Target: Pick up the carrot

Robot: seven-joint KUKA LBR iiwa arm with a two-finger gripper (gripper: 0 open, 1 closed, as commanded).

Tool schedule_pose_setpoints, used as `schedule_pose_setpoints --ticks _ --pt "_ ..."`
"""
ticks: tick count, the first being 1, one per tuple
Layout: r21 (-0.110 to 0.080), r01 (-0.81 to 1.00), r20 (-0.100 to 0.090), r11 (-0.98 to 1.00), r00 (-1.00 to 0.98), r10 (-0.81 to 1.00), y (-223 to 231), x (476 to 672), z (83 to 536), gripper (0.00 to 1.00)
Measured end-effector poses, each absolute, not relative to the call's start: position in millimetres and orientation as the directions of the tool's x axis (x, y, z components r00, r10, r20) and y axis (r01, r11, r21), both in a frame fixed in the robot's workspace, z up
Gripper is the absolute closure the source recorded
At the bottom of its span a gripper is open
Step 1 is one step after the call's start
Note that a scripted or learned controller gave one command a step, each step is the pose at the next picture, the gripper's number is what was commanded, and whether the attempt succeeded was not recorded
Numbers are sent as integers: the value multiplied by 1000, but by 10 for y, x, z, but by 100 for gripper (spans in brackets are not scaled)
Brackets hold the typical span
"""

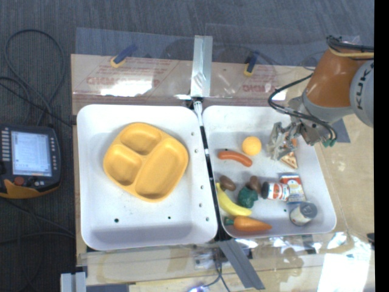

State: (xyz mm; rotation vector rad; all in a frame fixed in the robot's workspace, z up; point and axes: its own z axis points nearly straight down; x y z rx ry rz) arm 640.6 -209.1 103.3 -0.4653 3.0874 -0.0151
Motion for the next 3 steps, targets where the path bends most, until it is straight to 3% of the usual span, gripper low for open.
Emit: schedule_pose_setpoints --ticks 1,2,3 --pt "-12 -295 -16 955 -955 -295 -2089 6403 1023 0" --pt "-5 -177 -11 984 -984 -177 -1795 6400 903 0" --pt "-11 -177 -19 984 -984 -178 -1790 6427 1032 100"
